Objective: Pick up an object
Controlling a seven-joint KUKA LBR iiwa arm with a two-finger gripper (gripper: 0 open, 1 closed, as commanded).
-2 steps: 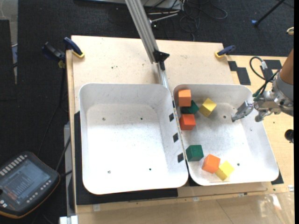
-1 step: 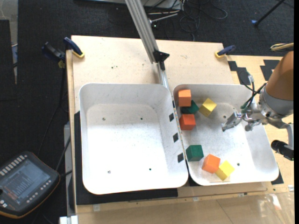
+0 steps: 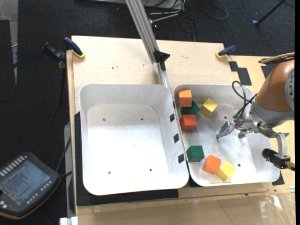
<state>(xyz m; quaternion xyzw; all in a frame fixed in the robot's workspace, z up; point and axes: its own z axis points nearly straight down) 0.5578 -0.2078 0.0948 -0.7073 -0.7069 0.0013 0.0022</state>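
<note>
Several blocks lie in the right bin (image 3: 262,175). At its back left sit an orange block (image 3: 185,98), a dark green block (image 3: 191,109), a red-orange block (image 3: 188,122) and a yellow block (image 3: 209,107). Near the front lie a green block (image 3: 195,153), another orange block (image 3: 212,164) and a second yellow block (image 3: 225,170). My gripper (image 3: 230,134) hovers over the bare middle of this bin, right of the red-orange block and above the front blocks. It is open, and nothing is between its fingers.
The left bin (image 3: 89,125) stands beside the right one, their walls meeting at the centre. A metal rod (image 3: 143,25) slants in from the top to the bins' junction. The grey-and-orange arm (image 3: 276,95) overhangs the right bin's right side.
</note>
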